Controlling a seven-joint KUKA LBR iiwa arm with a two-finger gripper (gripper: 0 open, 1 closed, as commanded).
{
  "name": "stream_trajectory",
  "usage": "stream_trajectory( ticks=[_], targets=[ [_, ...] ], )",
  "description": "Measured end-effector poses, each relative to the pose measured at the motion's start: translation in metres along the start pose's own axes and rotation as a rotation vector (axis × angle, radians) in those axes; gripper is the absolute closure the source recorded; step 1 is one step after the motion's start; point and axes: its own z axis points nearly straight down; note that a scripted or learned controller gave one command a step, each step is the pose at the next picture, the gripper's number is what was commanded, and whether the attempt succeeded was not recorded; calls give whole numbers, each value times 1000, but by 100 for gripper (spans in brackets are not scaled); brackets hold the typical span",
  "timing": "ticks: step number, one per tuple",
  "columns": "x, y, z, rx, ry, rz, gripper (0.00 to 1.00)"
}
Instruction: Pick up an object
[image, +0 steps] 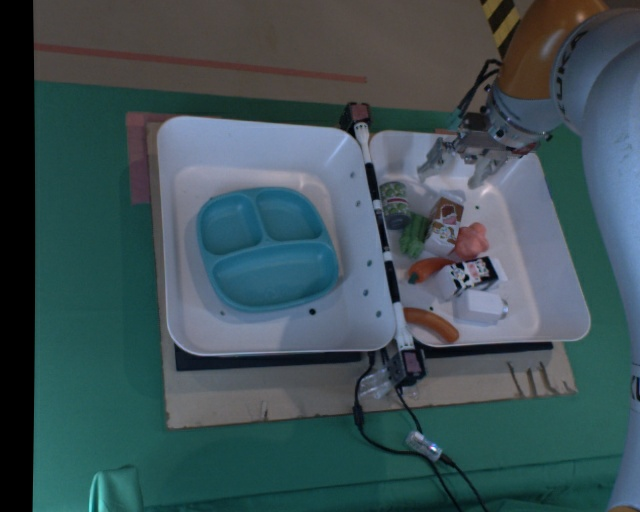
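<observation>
Overlapping toys (447, 243) under spread, empty gripper (458, 166)

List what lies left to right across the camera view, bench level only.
Blue divided plate in the left bin → divider bar between the bins → small can → sausage → white block → right bin's outer rim.

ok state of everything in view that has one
end effector: open, nothing between its fingers, over the right bin's far end
blue plate: flat in the left bin, compartments bare
can: tipped, near the divider
sausage: lying flat at the right bin's near edge
carrot: lying flat
</observation>
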Motion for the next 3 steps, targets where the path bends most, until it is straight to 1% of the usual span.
stream_trajectory(
  ticks=[1, 2, 3],
  targets=[
    [-13, -15, 21, 4, 4, -4, 0],
    [-14, -13, 11, 1, 2, -2, 100],
    [-14, -13, 11, 2, 2, -2, 0]
  ],
)
